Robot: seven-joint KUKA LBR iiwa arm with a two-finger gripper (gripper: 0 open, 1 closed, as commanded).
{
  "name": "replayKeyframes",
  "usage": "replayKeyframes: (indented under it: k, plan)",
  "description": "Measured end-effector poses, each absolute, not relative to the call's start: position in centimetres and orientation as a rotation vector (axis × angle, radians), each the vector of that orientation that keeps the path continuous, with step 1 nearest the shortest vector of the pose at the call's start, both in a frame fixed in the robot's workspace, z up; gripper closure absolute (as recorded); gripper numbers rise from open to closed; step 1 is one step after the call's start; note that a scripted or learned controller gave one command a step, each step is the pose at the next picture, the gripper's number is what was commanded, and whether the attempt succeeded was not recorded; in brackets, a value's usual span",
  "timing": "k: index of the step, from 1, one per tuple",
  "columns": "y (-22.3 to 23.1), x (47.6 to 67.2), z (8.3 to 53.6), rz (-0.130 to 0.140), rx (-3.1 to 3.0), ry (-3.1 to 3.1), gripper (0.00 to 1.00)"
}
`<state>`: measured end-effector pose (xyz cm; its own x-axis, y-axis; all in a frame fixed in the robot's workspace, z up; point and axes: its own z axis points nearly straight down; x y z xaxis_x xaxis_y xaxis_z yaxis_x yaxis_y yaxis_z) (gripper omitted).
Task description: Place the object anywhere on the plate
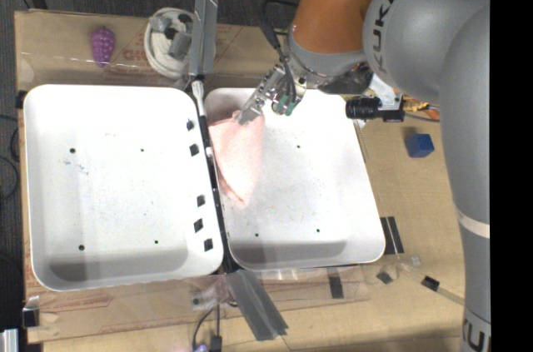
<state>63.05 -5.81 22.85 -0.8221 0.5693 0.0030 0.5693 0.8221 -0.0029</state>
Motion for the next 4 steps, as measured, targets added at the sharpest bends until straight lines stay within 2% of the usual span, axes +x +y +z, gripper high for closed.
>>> replayKeyframes:
  k: [1,2,3,4]
  plan:
    - [-0.7,62.0,21.9,0.002,-0.319,-3.121,1.00]
    - [3.7,61.3,21.4,0.002,0.001,-3.137,1.00]
    - [8.8,60.6,22.4,0.001,0.010,-3.142,1.00]
    - [8.8,60.6,22.4,0.001,0.009,-3.142,0.00]
